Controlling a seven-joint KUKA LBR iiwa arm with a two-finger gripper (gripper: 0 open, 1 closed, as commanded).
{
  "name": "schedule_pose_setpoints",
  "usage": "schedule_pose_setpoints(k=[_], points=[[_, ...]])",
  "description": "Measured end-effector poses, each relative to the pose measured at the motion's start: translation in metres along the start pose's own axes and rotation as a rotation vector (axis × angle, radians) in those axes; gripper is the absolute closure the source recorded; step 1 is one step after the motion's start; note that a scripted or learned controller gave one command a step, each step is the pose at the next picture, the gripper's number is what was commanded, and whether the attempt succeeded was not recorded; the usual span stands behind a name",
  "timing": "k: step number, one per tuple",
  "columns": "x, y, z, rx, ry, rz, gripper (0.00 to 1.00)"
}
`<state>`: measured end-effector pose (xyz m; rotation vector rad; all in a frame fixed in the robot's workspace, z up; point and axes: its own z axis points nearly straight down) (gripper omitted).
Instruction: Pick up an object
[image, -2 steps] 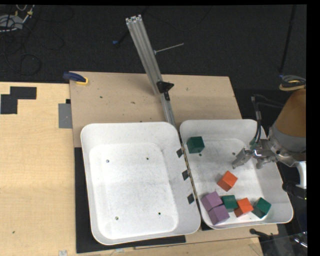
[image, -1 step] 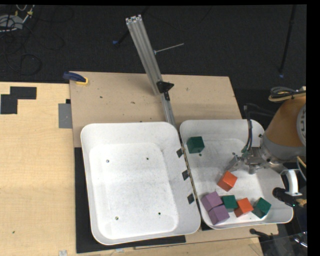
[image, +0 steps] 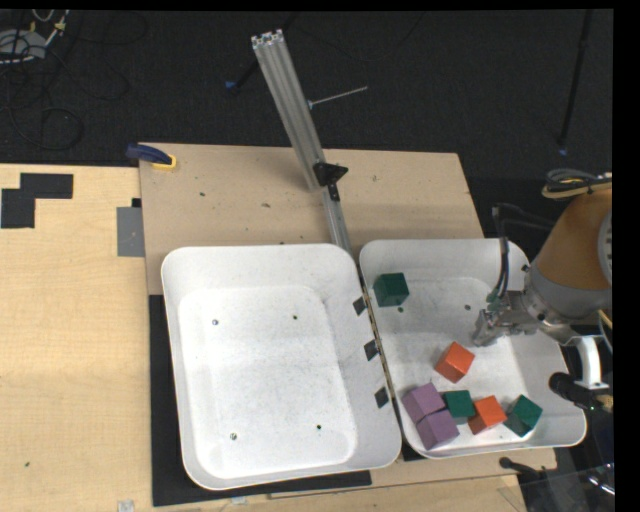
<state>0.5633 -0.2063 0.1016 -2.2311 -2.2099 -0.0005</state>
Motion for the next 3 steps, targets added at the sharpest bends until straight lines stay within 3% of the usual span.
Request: schedule_pose_setpoints(k=[2,3], points=[[0.004,0.006,-0.101,-0.003,-0.002,-0.011,1.0],[0.003,0.006,-0.12,-0.001,-0.001,-0.013,1.0]])
